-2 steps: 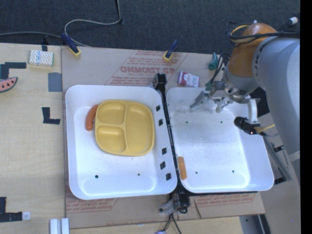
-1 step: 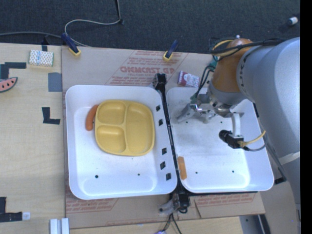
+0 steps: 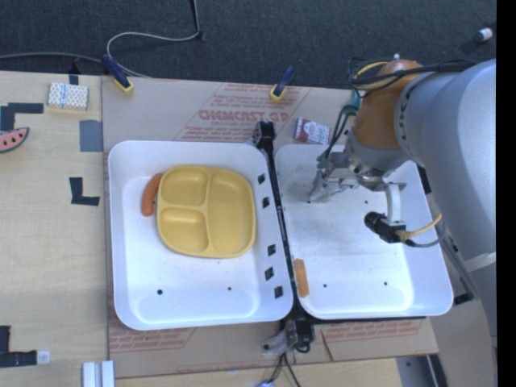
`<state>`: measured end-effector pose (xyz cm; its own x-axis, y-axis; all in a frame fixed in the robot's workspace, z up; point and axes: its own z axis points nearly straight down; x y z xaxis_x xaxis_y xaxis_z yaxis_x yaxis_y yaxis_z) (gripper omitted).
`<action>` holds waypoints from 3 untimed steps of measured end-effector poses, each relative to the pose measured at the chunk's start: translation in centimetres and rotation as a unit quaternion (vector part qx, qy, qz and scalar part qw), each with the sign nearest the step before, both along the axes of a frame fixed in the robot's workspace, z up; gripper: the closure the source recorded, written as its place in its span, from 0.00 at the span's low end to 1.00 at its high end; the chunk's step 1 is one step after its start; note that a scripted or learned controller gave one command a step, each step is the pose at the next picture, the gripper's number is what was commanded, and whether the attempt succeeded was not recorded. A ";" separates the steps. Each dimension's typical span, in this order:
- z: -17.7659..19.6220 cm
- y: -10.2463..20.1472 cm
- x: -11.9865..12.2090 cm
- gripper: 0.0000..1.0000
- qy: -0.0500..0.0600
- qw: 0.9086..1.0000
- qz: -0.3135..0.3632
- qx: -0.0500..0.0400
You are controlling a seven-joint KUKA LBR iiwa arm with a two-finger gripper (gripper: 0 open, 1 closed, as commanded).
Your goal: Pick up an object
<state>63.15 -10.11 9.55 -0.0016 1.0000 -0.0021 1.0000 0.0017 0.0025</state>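
Over the right bin (image 3: pixel 419 297), the arm (image 3: pixel 451 135) reaches in from the right with its wrist bent down, and the gripper (image 3: pixel 316 196) sits low near the bin's upper-left floor. Jaw state: cannot tell from where I stand; the fingertips are small and merge with the white floor. Nothing visible between them, so I record no hold.

Candidates for the pick: a small orange piece (image 3: pixel 300 277), carrot-like, elongated and smooth, lying against the right bin's left wall close to the divider between the bins. It is well apart from the gripper, down toward the near edge. Its spot hard against the wall looks awkward; my judgement is that a finger would have little room on the wall side.

Left bin (image 3: pixel 129 297) holds a yellow divided plate (image 3: pixel 205 212), three compartments, lying flat, roughly centred toward the bin's upper half. A reddish-orange sausage-shaped item (image 3: pixel 149 194) lies just beside the plate's left rim, touching it or nearly so, partly tucked under the edge. The plate is broad and shallow, likely hard for two fingers except at the rim.

Outside the bins: a small printed packet (image 3: pixel 310 131) on the cardboard behind the right bin, and yellow-and-blue clamps (image 3: pixel 118 74) pinning the cardboard at its back edge, presumably to stop it shifting.

Gripper placement suggests an attempt on bare floor.
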 end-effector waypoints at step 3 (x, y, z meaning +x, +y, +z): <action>8.8 6.2 0.2 0.00 0.002 1.000 0.000 0.001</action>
<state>63.40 -3.93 18.38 -0.0021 1.0000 0.0003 1.0000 0.0021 -0.0009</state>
